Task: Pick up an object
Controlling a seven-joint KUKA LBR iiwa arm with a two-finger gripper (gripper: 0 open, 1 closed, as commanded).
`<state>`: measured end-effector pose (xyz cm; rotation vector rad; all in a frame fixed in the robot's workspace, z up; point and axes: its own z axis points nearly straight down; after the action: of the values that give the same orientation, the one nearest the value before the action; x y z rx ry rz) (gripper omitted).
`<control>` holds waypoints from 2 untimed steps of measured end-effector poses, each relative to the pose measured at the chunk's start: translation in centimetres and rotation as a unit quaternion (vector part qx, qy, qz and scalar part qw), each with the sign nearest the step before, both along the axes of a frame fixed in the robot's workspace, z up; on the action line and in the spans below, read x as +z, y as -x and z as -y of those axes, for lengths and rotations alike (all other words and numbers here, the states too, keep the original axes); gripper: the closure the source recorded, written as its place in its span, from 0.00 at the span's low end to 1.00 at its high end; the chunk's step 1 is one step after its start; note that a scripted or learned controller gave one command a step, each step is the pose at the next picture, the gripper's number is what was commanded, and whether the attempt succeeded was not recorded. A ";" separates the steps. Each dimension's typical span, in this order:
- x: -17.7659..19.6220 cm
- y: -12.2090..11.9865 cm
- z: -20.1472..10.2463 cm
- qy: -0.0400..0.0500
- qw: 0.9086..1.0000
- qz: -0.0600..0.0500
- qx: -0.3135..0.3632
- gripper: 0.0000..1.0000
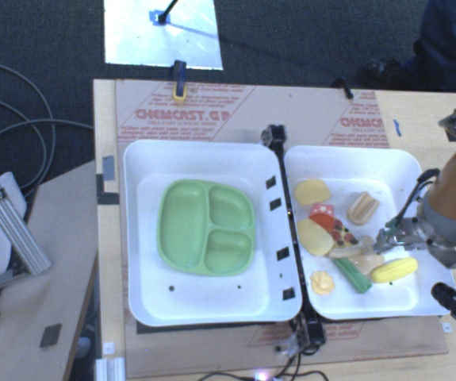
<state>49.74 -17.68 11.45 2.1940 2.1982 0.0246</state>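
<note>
Fingers [388, 237] over toy food, banana [394, 271] lying crosswise

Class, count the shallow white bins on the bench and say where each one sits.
2. The left bin holds a green plate; the right bin holds the toy food.

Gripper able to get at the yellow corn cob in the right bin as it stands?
Probably yes. The gripper is low in the right bin, just left of the corn cob, which lies exposed near the front wall; only the green piece sits close beside it.
</note>
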 end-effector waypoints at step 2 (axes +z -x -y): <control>2.1 -0.3 0.0 0.001 1.000 0.004 0.000 1.00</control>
<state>50.00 -17.69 13.56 2.1887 2.1949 0.0310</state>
